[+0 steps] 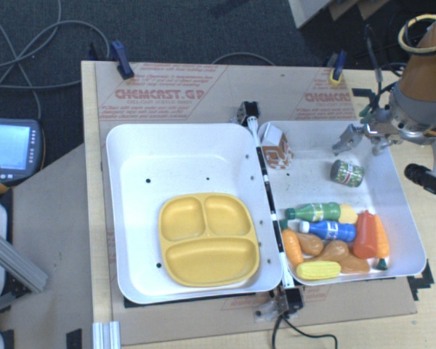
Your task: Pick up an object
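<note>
nearest the camera is the yellow divided plate (pixel 208 240), sitting flat in the left bin (pixel 131 166) toward its front, three compartments, nothing in them. the right bin (pixel 403 195) has the clutter — along its front edge there's a corn cob (pixel 318 270), a carrot (pixel 293 248) lying next to the divider between the bins, a couple of brownish food pieces (pixel 327 249), a blue bottle (pixel 329 230) on its side, a green bottle (pixel 318 212) also on its side just behind it, and an orange-red vegetable (pixel 369 235) standing off to the right, all bunched up and touching.

further back in that bin a small green can (pixel 347 172) lies tilted on its own, apart from the pile. a little carton with a brick pattern (pixel 275 147) sits in the back left corner, right by the divider.

the tool (pixel 363 138) hangs over the back right part of the right bin, fingers spread apart with nothing between them — it's above and just behind the green can, not touching it as far as i can tell. the grey arm (pixel 421 93) with its orange band comes in from the right. both bins rest on the desk (pixel 203 86), with blue clamps (pixel 120 58) at its back edge.
</note>
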Action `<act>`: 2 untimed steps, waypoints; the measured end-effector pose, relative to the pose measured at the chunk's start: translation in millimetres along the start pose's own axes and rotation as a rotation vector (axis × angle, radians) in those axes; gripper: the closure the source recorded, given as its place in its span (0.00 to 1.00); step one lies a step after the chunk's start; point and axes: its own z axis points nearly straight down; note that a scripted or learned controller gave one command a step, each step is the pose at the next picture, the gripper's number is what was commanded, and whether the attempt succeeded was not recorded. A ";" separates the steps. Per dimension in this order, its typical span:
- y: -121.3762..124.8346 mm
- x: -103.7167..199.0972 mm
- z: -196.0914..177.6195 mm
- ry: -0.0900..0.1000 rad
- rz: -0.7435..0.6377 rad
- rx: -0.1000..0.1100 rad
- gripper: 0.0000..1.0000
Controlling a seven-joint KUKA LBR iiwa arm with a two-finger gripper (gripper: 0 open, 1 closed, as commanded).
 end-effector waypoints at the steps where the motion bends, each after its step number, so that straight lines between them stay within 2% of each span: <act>1: -17.2 6.7 72.4 0.007 -0.002 0.016 0.00; 2: -12.7 5.9 55.1 0.003 -0.003 0.001 1.00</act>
